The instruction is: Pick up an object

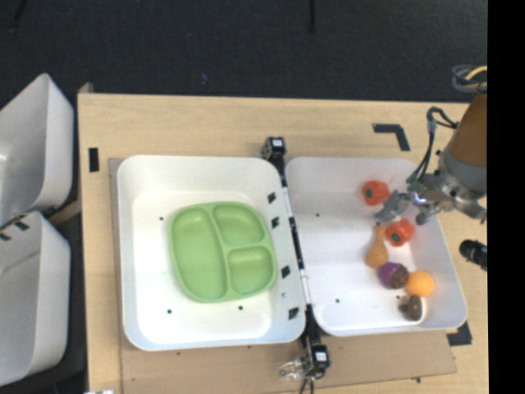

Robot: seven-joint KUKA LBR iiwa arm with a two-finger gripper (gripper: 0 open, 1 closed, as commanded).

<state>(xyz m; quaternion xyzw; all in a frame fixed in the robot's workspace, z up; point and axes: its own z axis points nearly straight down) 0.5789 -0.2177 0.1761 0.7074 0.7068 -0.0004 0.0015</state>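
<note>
Sitting in the left bin (139,318) is a green divided tray (221,250), while the right bin (336,302) holds small toy foods: a tan piece (376,253), a purple one (393,274), an orange ball (421,283) and a brown piece (411,307) toward 5 o'clock. One red tomato (374,192) lies at 1 o'clock. The gripper (404,213) hangs with fingers spread open just above a second red tomato (399,233), gripping nothing.

A light wooden bench (205,125) stands on a dark, almost black carpeted floor (205,31), with a thin dark cable (312,2) running across the floor toward the top. Off the bench's left side sit two white plastic containers (29,220), one behind the other. The light is even and soft, with faint shadows.
</note>
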